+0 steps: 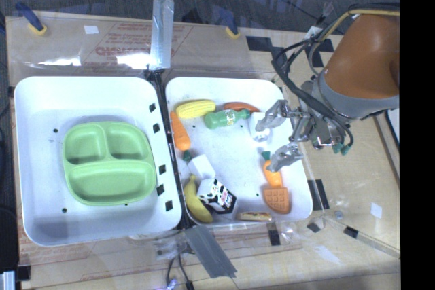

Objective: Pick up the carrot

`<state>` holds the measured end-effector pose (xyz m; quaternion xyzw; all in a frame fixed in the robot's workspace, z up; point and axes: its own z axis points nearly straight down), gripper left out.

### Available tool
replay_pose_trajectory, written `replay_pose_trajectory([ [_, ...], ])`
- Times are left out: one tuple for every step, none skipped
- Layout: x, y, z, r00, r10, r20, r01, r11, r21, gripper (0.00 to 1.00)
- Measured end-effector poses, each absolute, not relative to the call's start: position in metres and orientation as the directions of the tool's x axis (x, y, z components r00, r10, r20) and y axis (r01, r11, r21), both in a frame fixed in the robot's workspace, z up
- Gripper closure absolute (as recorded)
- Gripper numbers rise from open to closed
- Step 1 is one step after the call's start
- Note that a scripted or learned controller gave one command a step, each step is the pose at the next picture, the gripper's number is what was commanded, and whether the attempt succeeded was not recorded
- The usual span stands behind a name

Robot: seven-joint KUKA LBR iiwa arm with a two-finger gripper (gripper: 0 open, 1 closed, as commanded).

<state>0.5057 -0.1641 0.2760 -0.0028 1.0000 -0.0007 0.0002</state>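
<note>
The carrot (180,132) is a long orange piece lying along the left wall of the right bin (224,86), just below the yellow corn (195,108). My gripper (276,138) hovers over the right side of the same bin, well to the right of the carrot. It is open, with one finger (270,116) near the green bottle's end and the other finger (283,158) just above a small orange piece (272,177). Nothing sits between them.
A green bottle (226,119) and a red-orange item (239,106) lie beside the corn. A white cube (201,165), a banana (196,202), a black-and-white toy (218,195), a waffle (276,200) and a flat brown piece (255,216) fill the bin's front. The left bin (27,146) holds a green divided plate (107,163).
</note>
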Motion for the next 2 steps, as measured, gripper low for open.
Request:
replay_pose_trajectory([
  [0.527,-0.196,0.151,-0.998,-0.062,0.011,-0.062,0.998,0.004,0.0],
  [0.495,-0.21,0.092,-0.991,-0.134,-0.001,-0.134,0.991,-0.001,0.0],
])
